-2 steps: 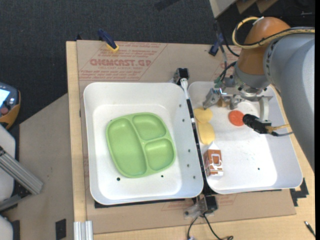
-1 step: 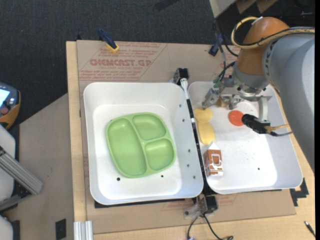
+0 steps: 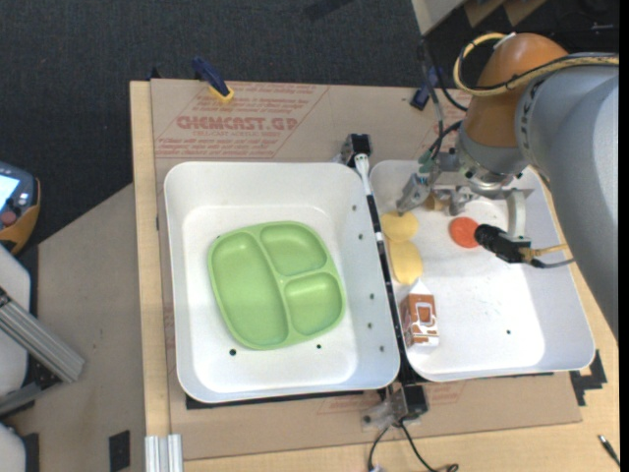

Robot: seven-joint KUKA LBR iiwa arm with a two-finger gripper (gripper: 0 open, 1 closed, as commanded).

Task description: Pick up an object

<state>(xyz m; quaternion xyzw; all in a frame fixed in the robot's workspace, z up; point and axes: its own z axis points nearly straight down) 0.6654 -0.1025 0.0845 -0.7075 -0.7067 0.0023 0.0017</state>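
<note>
My gripper [image 3: 433, 199] hangs over the far end of the right bin [image 3: 511, 347], open, with its fingers spread and nothing between them. Just below its left finger lies a pale yellow object [image 3: 398, 227], and a second yellow, rounded one [image 3: 406, 262] sits beside it along the bin's left wall. A small orange-red round object [image 3: 464, 232] rests just below the right finger. Nearer the front, a brown and white box [image 3: 421, 320] lies by the left wall.
The left bin [image 3: 187, 313] holds a green divided plate [image 3: 277, 283]. A black part with a cable [image 3: 503, 245] sticks out beside the orange-red object. The arm's grey body [image 3: 575, 116] covers the right bin's far right corner.
</note>
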